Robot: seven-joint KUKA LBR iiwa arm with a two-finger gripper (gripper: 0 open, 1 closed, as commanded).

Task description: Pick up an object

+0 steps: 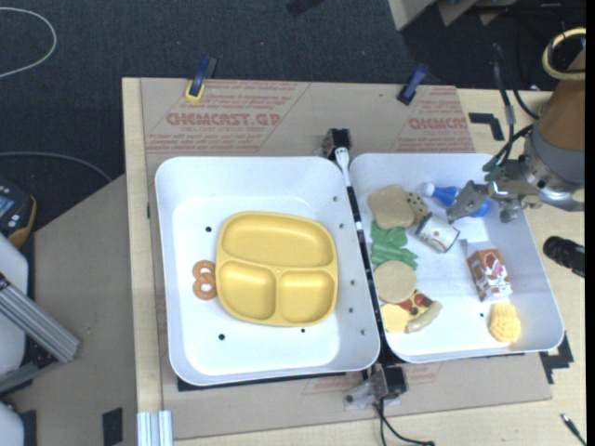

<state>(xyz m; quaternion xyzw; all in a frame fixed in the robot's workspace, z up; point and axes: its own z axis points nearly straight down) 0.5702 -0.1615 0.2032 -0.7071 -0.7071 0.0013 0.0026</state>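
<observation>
The gripper [476,198] hangs at the right of the frame over the right bin [548,277], fingers spread, pinching nothing as far as I can tell. It is in the approach step; a blue object [448,194] lies just beside it. Next: descend and close. The cardboard [279,110] reads "CHEMCAST".

My arm [562,147] is grey with an orange band above the wrist. Thin dark cables run along it, and my tool [485,198] is grey metal with dark fittings.
</observation>
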